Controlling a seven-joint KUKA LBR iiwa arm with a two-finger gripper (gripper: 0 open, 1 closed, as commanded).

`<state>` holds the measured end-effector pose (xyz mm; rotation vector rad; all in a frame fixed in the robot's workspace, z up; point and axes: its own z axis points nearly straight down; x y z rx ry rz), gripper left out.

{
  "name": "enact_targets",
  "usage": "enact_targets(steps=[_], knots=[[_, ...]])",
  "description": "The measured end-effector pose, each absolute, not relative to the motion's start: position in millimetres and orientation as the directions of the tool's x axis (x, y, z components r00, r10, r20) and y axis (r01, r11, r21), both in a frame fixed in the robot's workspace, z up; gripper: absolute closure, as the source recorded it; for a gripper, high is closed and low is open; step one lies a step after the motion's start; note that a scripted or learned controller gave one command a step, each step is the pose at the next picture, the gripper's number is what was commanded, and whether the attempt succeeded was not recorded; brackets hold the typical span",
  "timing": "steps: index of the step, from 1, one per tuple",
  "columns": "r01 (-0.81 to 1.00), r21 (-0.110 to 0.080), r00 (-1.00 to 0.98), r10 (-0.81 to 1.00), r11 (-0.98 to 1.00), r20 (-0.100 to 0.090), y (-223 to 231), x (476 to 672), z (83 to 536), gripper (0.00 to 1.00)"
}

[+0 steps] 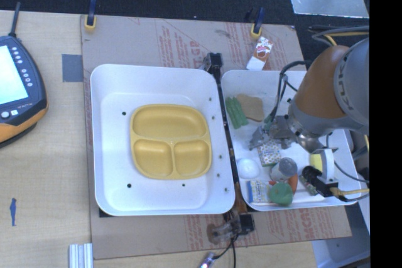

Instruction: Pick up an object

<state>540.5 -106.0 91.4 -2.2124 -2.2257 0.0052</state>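
1. A green rounded soft object (pixel 282 194) and a white ball (pixel 247 167) are seen at six o'clock in the right shallow white bin (pixel 233 83).
2. The claw (pixel 269 133) is lowered at the bin's centre above a patterned packet (pixel 270 152); its opening cannot be told.
3. A yellow three-compartment plastic tray (pixel 170 140) is found in the left bin (pixel 103 135).

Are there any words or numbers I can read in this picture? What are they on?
Nothing here is sharp enough to read.
Red print repeats across the brown cardboard sheet under the bins: too blurred to read.
Small red and white packet on the cardboard: markings too small.
Blue and white box in the right bin: print too small.
Handheld pendant at the left: buttons and screen show nothing readable.
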Motion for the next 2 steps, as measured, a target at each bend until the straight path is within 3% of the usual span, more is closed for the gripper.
enact_targets(steps=[1, 2], knots=[[1.000, -0.006, -0.007, 1.000, 0.007, 0.001, -106.7, 540.9, 101.5, 1.00], [1.000, -0.002, -0.005, 1.000, 0.005, 0.001, -32.8, 597.9, 192.2, 1.00]])
